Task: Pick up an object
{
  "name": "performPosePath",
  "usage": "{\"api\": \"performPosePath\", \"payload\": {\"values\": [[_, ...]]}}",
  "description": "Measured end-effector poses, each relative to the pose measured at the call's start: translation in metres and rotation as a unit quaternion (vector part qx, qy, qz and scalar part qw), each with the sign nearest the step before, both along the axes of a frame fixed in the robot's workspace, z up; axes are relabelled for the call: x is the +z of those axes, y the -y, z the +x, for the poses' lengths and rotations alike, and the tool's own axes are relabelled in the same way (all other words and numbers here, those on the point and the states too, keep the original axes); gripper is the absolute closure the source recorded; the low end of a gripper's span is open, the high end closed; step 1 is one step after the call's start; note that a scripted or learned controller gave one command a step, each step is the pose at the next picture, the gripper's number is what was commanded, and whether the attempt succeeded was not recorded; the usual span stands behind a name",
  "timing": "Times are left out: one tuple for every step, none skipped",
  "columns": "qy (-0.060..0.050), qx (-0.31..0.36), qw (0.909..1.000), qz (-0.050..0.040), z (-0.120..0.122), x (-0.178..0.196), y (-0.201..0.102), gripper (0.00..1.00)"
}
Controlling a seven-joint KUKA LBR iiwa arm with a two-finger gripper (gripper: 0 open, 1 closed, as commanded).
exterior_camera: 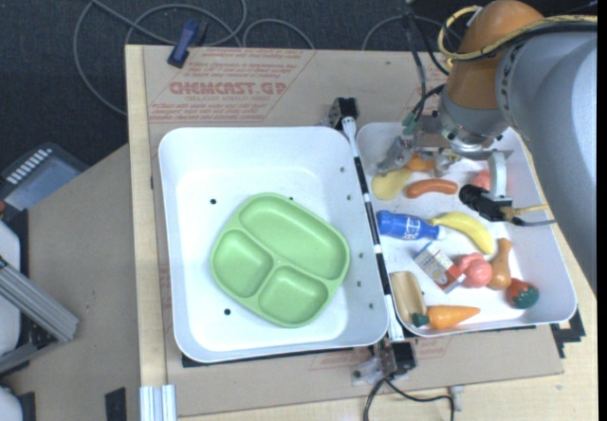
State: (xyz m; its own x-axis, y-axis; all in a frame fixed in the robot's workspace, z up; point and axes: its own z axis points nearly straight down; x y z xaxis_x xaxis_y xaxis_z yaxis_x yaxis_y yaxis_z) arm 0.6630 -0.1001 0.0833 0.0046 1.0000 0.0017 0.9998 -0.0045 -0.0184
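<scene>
Gripper position: low over the far edge of the right bin, near that bin's far-left corner, with the grey arm reaching in above it. Whether anything sits in its grasp cannot be told; the wrist hides the tip.

Candidate objects lie crowded in the right bin. Closest to the tool are a pale yellow piece and a toy sausage, both just beside it toward the bin's centre. A blue bottle lies against the left wall, a banana beside it, and a carrot at the near edge. The left bin carries a green divided plate.

Recommended procedure, as a judgement: select one of the two nearest items, since neighbours touch elsewhere. Centre the tool over the item's narrow axis, keep clear of the bin wall, descend straight, close, then lift vertically. Verify the item rises before travelling; a glancing contact would likely push it into the corner.
</scene>
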Motion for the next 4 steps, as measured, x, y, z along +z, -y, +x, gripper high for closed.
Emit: {"api": "performPosePath", "payload": {"values": [[0.0, 0.0, 1.0, -0.0008, -0.0002, -0.0005, -0.0046, 0.0], [0.0, 0.0, 1.0, 0.0013, 0.0, -0.0008, 0.0002, 0.0], [0.001, 0.001, 1.0, 0.0008, 0.0003, -0.0007, 0.0034, 0.0], [0.001, 0.001, 1.0, -0.0005, 0.0002, -0.0009, 0.0019, 0.0]]}}
